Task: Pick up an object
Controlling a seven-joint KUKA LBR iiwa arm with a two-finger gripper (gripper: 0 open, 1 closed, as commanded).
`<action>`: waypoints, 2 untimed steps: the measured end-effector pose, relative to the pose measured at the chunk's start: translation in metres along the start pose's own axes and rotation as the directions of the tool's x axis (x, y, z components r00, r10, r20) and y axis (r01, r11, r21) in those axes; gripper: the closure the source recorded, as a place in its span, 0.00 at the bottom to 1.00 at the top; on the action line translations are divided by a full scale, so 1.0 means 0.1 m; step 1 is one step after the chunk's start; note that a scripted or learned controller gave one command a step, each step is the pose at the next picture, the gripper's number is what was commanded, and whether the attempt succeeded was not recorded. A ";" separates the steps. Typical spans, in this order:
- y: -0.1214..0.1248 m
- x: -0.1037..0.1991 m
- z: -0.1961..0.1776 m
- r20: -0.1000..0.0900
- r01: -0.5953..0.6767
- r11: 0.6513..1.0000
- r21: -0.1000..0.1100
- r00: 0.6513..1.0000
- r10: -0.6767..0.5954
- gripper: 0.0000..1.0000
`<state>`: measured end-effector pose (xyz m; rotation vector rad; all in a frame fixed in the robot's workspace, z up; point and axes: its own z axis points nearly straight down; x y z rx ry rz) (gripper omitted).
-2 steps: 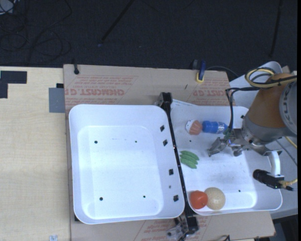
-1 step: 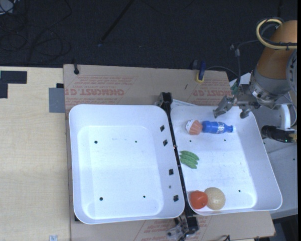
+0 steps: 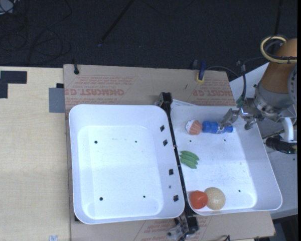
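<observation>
Claw (image 3: 230, 118) reaches into the right bin (image 3: 261, 185), fingers spread narrowly beside the blue object (image 3: 210, 127) at the bin's far wall, positioned for a grasp; nothing is held.

The arm (image 3: 278, 74) reaches in from the right, wrist angled down-left, its gripper (image 3: 230, 120) low by the right bin's far edge.

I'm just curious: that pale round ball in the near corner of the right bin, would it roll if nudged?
Probably. The pale ball looks round and smooth, so it may roll. The red object touching it and the bin wall beside it might stop it.
</observation>
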<state>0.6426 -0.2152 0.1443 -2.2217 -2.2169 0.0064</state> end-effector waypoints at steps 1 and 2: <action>0.01 0.01 -0.13 0.000 0.004 1.000 -0.003 1.000 -0.004 1.00; 0.01 0.01 -0.24 0.001 0.007 1.000 -0.002 1.000 -0.007 1.00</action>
